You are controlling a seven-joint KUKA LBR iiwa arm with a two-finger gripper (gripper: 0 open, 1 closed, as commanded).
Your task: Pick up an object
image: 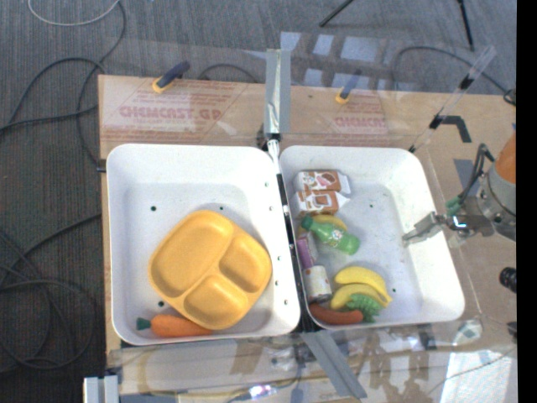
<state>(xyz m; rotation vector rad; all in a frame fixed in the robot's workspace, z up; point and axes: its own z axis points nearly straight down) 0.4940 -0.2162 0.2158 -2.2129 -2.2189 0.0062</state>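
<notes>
Left bin (126, 183): a yellow divided plate (211, 267) lies flat in its middle, and a carrot (174, 327) rests along the near wall, just touching the plate's near edge. The carrot's long axis runs left–right, green stub to the left, tip to the right.

Right bin (419, 183): everything sits crowded against its left wall. Far end, a small carton (319, 191) printed in brown and white. Near of that, a green bottle (332, 236), long axis slanting from far-left to near-right, cap toward the far-left. Beside the wall, a small can (317, 283) lying roughly far–near. In the near-left corner, a banana (361, 281) curved over a green piece, with a red sausage-like piece (336, 315) along the near wall, its axis left–right.

My gripper (418, 231) — at the right side of the right bin, above bare floor, well apart from the cluster. Its fingers taper to a single pale point aimed left; I cannot tell whether they are apart or together. Nothing shows between them.

Progress: nothing picked yet; every object rests in a bin. Still to do, in my judgement — choose a target, travel left over it, descend, close, lift. The green bottle looks like the closest candidate; a grip across its slanted axis would suit it.
</notes>
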